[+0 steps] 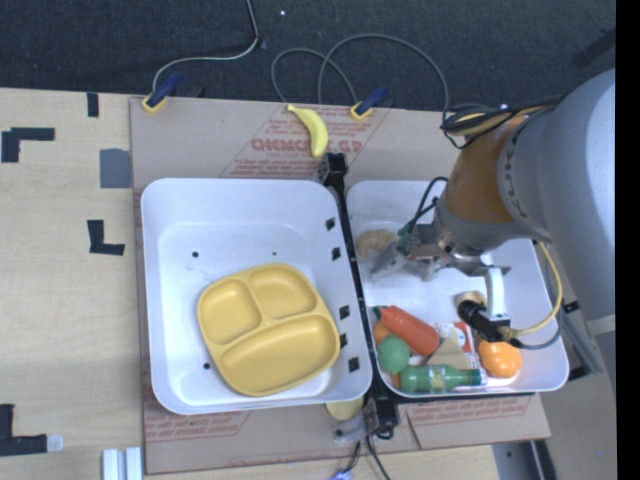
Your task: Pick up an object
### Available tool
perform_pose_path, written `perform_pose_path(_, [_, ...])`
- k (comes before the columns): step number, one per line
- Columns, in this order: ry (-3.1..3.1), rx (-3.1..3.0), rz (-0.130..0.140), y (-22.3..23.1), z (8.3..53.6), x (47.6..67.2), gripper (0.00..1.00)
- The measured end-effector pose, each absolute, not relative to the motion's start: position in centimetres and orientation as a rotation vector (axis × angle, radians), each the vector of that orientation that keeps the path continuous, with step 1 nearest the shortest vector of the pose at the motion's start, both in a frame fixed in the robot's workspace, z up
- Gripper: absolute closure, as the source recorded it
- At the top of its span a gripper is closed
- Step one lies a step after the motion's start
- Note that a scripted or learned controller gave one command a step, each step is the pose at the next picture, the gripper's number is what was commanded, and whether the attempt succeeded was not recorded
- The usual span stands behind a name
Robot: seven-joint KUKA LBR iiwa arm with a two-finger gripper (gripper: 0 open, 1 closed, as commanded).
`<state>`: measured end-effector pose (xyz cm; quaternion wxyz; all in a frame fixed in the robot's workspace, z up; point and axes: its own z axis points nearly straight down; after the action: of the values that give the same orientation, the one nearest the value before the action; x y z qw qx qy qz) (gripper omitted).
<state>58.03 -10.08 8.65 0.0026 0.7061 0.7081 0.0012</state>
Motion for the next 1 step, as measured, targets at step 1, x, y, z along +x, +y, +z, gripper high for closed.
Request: perform_pose_path(1, [2.223,2.217,0.003,-11.67,8.62,61.91,0.00])
